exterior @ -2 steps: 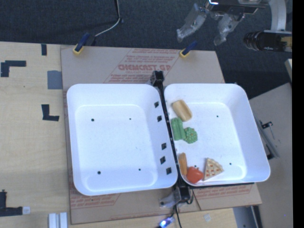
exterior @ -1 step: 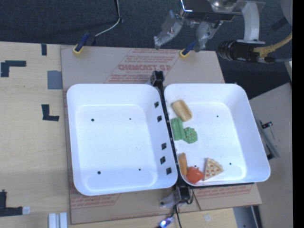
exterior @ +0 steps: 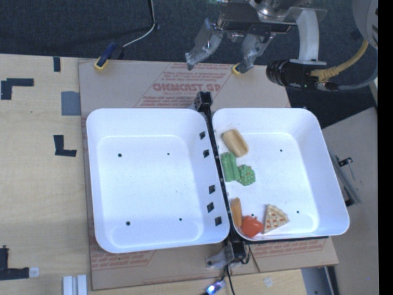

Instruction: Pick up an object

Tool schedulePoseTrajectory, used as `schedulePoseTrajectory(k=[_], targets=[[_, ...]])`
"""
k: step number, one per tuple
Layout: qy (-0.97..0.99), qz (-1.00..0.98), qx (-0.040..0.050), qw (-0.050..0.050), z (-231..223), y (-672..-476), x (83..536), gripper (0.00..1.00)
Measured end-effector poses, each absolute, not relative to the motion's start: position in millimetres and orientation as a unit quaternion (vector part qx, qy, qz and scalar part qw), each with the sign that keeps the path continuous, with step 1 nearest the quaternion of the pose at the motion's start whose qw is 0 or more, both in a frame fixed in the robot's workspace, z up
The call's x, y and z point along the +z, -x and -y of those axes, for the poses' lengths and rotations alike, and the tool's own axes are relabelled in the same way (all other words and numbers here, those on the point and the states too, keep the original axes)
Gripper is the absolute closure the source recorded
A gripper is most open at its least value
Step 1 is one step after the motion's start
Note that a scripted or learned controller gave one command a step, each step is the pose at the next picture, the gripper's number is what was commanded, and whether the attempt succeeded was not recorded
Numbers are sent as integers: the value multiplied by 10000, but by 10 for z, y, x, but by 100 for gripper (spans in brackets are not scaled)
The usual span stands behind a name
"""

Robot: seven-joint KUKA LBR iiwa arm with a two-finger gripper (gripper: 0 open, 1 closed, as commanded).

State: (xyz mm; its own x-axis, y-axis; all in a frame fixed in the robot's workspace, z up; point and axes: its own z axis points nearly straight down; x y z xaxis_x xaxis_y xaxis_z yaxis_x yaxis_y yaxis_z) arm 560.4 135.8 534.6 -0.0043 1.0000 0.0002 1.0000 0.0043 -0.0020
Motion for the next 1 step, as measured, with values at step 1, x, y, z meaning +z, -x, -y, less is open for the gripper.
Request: schedulePoseTrajectory(k=[1], targets=[[7055,7087,4,7,-1642,-5245,5351,0]])
